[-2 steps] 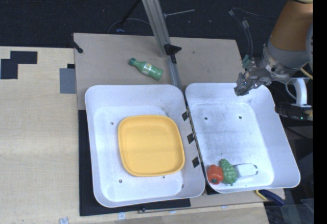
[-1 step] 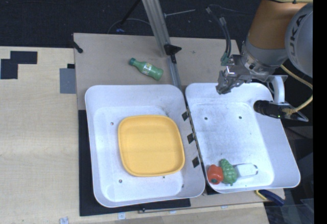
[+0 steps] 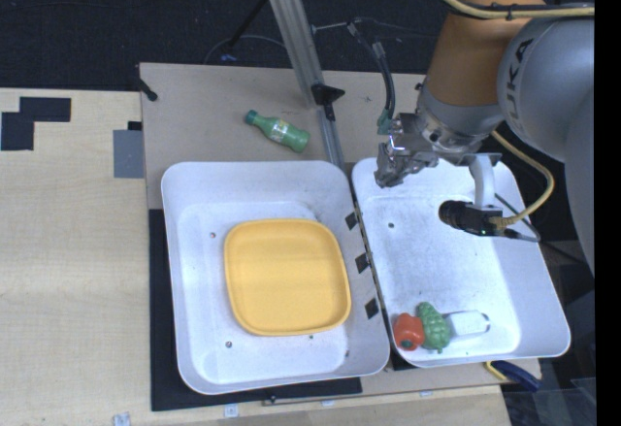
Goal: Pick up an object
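The tool (image 3: 392, 169) hangs over the right bin's (image 3: 514, 337) far corner, its grip state unclear; toys (image 3: 424, 329) lie well nearer, apart.

No text, label or number is readable.
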{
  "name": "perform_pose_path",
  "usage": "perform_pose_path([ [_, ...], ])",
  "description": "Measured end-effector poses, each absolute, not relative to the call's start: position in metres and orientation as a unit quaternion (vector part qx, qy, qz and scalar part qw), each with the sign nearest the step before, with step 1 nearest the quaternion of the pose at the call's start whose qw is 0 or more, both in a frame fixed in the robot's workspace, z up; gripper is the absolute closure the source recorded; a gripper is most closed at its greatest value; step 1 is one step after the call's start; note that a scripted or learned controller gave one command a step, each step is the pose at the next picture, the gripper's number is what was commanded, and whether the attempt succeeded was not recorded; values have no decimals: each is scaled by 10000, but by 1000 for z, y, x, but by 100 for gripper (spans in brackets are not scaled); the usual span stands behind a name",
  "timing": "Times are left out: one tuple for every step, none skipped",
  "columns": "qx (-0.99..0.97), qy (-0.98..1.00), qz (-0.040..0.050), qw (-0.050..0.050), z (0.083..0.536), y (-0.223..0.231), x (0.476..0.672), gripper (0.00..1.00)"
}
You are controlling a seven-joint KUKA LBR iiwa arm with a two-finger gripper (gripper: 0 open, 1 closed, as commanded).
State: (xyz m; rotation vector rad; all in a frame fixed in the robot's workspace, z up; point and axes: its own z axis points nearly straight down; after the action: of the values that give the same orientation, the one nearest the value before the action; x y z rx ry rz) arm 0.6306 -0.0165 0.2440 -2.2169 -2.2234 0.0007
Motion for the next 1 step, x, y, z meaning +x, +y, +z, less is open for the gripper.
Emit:
perform_pose_path([
  [-7061, -7081, 3, 9, 234, 41, 639, 100],
])
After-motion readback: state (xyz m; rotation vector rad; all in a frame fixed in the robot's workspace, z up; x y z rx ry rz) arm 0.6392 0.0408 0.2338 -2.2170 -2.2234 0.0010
